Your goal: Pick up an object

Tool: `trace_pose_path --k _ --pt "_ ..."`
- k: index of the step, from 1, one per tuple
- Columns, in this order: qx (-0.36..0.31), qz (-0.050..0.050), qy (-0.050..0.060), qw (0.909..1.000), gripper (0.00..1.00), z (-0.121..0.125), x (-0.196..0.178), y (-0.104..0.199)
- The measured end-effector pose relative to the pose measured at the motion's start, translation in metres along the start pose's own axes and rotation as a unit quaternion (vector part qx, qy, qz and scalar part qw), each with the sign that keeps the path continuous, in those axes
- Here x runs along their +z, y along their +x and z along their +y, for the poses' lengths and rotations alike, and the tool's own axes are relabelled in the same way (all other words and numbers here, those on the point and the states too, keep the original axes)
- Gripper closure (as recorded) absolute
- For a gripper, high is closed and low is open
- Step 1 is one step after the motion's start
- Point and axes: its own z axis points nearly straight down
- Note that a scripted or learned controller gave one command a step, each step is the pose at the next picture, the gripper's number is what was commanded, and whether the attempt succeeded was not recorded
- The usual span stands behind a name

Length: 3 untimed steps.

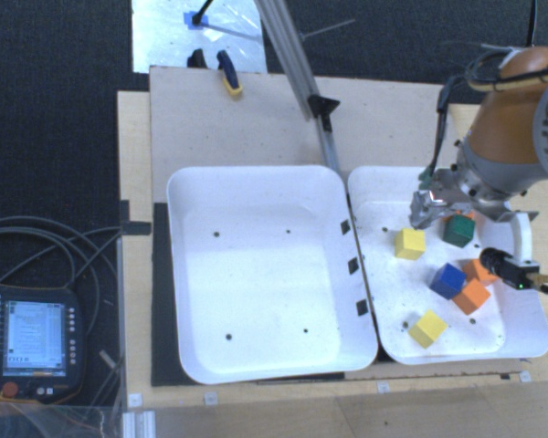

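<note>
At the near edge of the right bin [530, 340] we note a yellow cube [428, 328], while the green cube [458, 230] lies just right of the jaws [428, 205], whose opening we cannot tell

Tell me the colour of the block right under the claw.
Green: the block beside the claw in the right bin, seen best in the camera view.

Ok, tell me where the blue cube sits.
The blue cube lies in the right bin, touching the orange cube on its right, below the green cube.
</note>
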Motion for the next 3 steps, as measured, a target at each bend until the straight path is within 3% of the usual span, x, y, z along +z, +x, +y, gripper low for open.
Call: trace_pose_path --k 3 --pt "0.0 0.0 -0.001 1.0 1.0 0.002 -0.031 0.144"
